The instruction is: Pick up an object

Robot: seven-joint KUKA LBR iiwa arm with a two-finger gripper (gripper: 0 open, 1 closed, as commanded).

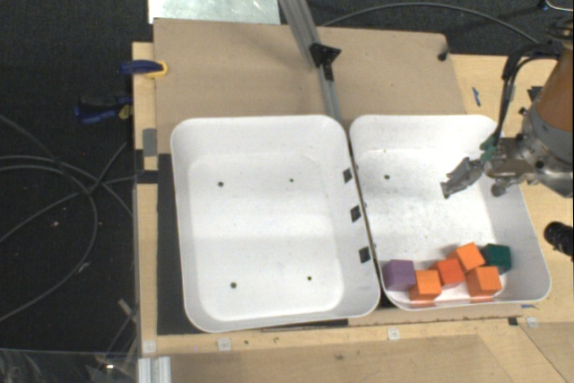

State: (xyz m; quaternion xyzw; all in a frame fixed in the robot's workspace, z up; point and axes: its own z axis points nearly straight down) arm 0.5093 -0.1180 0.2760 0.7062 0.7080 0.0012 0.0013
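Floor: dark carpet with loose cables at far left; blue clamps (100,110) at the bench's left edge.
Left bin (269,220): white, centre-left of frame.
Pole (300,18): grey, slanting from top centre to between the bins.
Right bin (421,193): blocks clustered in lower right corner: purple block (399,274), orange blocks (457,269), green block (498,257).
Gripper (453,182): right of frame, above bare bin floor, well apart from blocks; nothing between fingers; how far open cannot be told.
Bench (269,67): tan board.

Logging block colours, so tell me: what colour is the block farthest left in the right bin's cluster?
Purple, clear in the camera view.
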